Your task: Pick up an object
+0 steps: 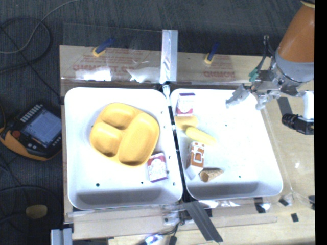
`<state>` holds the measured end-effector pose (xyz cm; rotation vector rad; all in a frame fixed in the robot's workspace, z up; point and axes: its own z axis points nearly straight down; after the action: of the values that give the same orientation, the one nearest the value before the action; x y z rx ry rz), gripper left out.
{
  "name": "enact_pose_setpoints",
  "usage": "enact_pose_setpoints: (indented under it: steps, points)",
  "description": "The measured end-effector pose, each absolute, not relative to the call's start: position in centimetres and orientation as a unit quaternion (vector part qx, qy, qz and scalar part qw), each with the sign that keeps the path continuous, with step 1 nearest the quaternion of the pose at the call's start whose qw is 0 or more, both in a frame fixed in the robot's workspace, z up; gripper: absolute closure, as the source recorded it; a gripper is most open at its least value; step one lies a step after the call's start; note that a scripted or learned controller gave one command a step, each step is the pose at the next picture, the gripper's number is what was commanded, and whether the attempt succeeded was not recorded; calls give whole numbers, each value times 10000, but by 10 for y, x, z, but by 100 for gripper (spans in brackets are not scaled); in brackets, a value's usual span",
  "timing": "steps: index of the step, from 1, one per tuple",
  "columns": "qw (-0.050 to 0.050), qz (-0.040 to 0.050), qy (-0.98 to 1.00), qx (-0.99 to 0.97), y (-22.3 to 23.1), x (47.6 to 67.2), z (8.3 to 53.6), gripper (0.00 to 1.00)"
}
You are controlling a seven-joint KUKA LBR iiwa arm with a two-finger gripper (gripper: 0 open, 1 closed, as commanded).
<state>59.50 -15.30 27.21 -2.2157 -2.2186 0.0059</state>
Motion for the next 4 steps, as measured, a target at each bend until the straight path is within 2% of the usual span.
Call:
enact_pose_setpoints:
  steps: [1, 2, 3, 4]
  points:
    - [25, 31, -7141, -7000, -186, 604, 192, 0]
    - [25, 25, -7565, -6540, -179, 637, 125, 0]
    - [17, 22, -7755, -6314, -197, 661, 91, 0]
    - [32, 39, -7756, -6312, -197, 661, 96, 100]
